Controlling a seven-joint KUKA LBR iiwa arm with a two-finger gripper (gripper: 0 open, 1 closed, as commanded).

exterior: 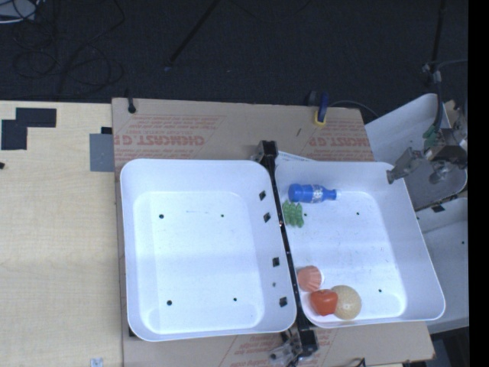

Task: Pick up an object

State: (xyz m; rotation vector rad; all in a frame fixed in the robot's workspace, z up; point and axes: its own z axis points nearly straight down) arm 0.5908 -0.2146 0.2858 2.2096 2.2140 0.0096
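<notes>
Nearest the camera, a red round fruit-like toy [324, 302] sits touching a pale yellow ball [346, 301] and a salmon-pink ball [309, 277] in the right white bin [397, 243]. Farther back lies a blue plastic bottle [311, 194], long axis left-right, beside a green knobbly lump [293, 214]. All lie well left of the gripper [435, 159] at the bin's far right corner; its state I cannot tell.

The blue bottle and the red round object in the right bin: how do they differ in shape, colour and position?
The blue bottle is elongated and lies on its side; the red round object is compact and ball-like. The bottle is blue with a paler cap end; the round object is red all over. The bottle lies apart near the bin's far edge; the round object sits in the near corner, pressed among a pale yellow ball and a pinkish one. Both lie in the right bin.
</notes>
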